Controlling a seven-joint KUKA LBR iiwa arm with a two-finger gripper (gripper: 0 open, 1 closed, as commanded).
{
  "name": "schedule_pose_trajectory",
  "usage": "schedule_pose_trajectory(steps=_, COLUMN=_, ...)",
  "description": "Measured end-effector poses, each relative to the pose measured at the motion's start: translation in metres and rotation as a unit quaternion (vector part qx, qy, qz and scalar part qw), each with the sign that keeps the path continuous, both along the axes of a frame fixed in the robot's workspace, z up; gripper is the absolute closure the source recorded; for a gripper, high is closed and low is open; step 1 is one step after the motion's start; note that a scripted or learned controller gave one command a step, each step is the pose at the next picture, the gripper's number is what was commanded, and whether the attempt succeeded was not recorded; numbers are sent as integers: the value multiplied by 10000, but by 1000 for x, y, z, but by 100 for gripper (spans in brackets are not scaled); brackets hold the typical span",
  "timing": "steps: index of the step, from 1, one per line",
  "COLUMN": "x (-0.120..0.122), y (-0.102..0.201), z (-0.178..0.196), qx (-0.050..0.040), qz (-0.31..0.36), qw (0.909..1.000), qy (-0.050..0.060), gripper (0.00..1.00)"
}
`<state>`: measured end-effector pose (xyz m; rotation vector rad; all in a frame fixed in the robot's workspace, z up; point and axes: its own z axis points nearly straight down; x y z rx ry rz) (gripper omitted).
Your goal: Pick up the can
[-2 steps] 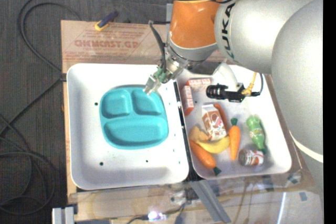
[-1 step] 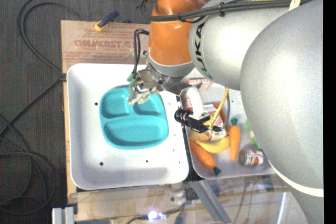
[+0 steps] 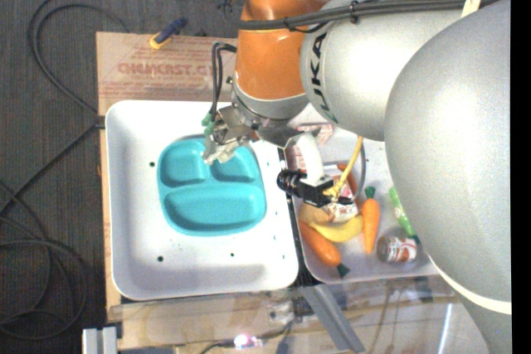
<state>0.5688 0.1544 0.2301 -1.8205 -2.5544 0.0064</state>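
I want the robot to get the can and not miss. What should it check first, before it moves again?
1. Can in sight, lying in the right bin: ok.
2. Gripper above the can: not ok, it hangs over the blue tray in the left bin.
3. Gripper holding nothing: cannot tell.
4. Room around the can: not ok, a carrot lies close beside it.
5. Banana away from the can: ok.

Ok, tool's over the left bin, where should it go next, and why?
Probably shift it right and toward the camera. The tool hovers at the blue tray in the left bin, while the can lies in the right bin beside a carrot.
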Motion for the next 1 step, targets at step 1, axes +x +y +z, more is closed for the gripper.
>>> schedule_pose_trajectory(steps=1, x=-6, y=65, z=11, qx=-4, qz=863, qw=9963, qy=-22, gripper=100)
